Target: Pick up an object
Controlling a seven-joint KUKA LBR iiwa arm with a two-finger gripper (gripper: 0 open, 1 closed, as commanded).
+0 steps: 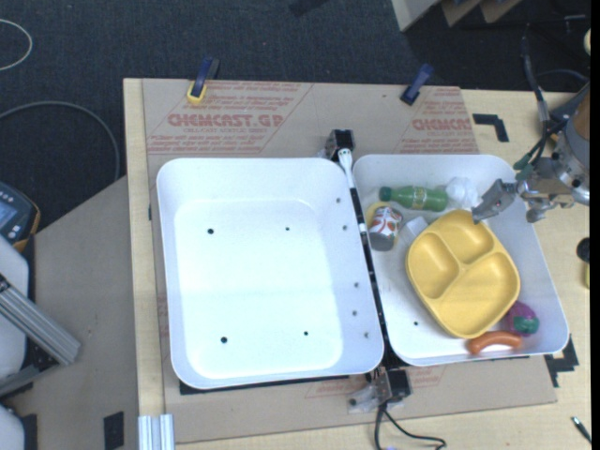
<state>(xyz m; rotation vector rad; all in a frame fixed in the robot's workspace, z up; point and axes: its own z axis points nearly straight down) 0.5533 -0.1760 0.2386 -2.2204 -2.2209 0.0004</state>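
Observation:
The right bin (pixel 553 293) holds several objects. A green bottle (pixel 414 197) lies on its side near the far wall, with a small white crumpled piece (pixel 459 189) at its right end. A small can (pixel 384 226) with a red and yellow label lies by the bin's left wall. A yellow divided plate (pixel 462 272) fills the middle. A purple and green toy (pixel 523 321) and an orange sausage-shaped piece (pixel 493 343) lie at the near right corner. My gripper (pixel 514 206) hangs open above the bin's far right corner, just beyond the plate's far rim, with nothing between its fingers.
The left bin (pixel 169 251) is a plain white tray with a few dark dots on its floor. Both bins rest on a cardboard sheet (pixel 281 120) held by clamps. A black clip (pixel 340 143) sits at the far end of the seam between the bins.

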